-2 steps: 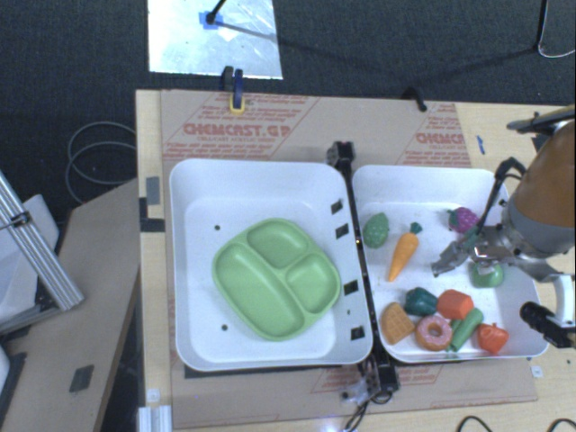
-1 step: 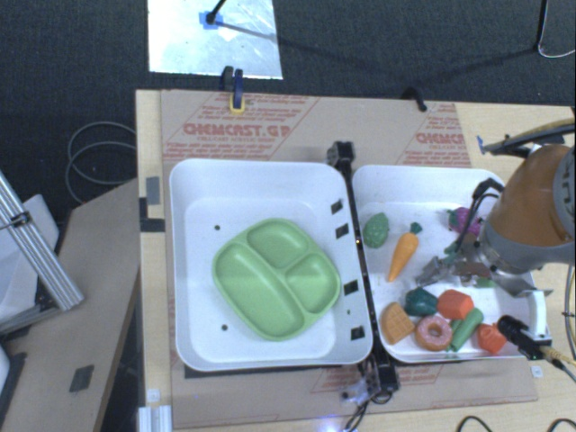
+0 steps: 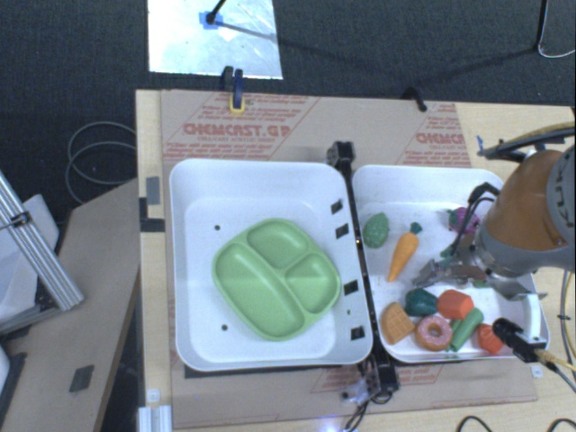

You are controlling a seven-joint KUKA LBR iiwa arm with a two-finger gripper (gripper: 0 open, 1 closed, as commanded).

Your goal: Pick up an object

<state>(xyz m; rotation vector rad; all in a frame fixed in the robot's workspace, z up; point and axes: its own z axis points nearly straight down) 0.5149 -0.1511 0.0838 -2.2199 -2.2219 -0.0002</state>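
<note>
My gripper (image 3: 436, 275) hangs over the right bin (image 3: 396, 185), reaching in from the right below the orange-banded wrist. It sits just above a dark green toy (image 3: 419, 301) and a red toy (image 3: 454, 303). An orange carrot (image 3: 404, 251) lies just left of it, apart from it. Further left is a green round toy (image 3: 375, 229). I see nothing held in the gripper.
Along the right bin's front edge lie a tan waffle piece (image 3: 396, 323), a pink donut (image 3: 436, 333), a green cucumber (image 3: 467, 328) and a small red piece (image 3: 490, 338). A purple toy (image 3: 460, 216) is partly hidden behind the wrist. The left bin (image 3: 198, 196) holds a green divided plate (image 3: 276, 278).
</note>
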